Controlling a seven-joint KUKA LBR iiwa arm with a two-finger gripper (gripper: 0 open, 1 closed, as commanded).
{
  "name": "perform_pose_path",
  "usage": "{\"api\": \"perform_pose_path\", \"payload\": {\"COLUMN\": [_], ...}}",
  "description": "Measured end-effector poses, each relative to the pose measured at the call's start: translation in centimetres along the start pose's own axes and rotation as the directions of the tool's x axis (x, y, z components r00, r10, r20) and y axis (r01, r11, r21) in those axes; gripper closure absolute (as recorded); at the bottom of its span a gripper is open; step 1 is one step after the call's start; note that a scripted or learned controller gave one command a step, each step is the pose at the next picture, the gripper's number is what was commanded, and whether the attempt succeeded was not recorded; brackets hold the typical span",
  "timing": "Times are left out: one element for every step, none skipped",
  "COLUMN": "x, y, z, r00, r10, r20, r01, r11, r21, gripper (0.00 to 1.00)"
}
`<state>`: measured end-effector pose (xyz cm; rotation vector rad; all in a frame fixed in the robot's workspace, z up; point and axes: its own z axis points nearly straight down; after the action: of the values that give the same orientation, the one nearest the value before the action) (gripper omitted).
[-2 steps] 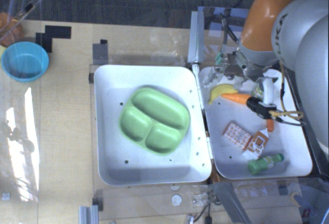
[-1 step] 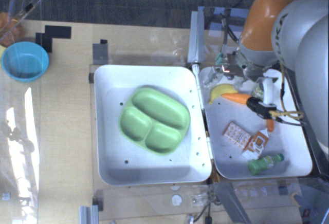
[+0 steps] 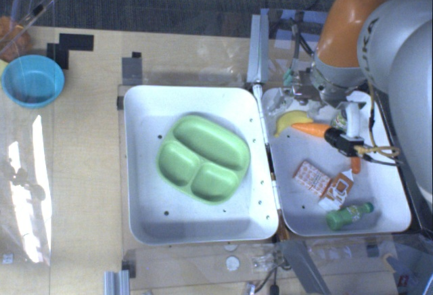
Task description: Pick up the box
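Gripper (image 3: 304, 88) hangs over the right bin's (image 3: 399, 219) far corner, its state impossible to tell, well apart from the box (image 3: 311, 177) lying flat mid-bin; a descent here risks catching the carrot (image 3: 312, 129) or banana (image 3: 292, 119) instead

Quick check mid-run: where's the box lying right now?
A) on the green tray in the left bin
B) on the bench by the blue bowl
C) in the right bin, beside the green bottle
C: the box lies flat in the right bin, just up-left of the bottle.
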<state>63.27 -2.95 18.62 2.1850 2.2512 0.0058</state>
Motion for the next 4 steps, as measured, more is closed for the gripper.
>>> {"api": "perform_pose_path", "payload": {"x": [0.00,0.00,0.00,0.00], "y": [0.00,0.00,0.00,0.00], "z": [0.00,0.00,0.00,0.00], "r00": [1.000,1.000,1.000,1.000], "r10": [0.000,0.000,0.000,0.000], "r20": [0.000,0.000,0.000,0.000], "r01": [0.000,0.000,0.000,0.000], "r11": [1.000,1.000,1.000,1.000], "r21": [0.000,0.000,0.000,0.000], "gripper": [0.00,0.00,0.00,0.00]}}
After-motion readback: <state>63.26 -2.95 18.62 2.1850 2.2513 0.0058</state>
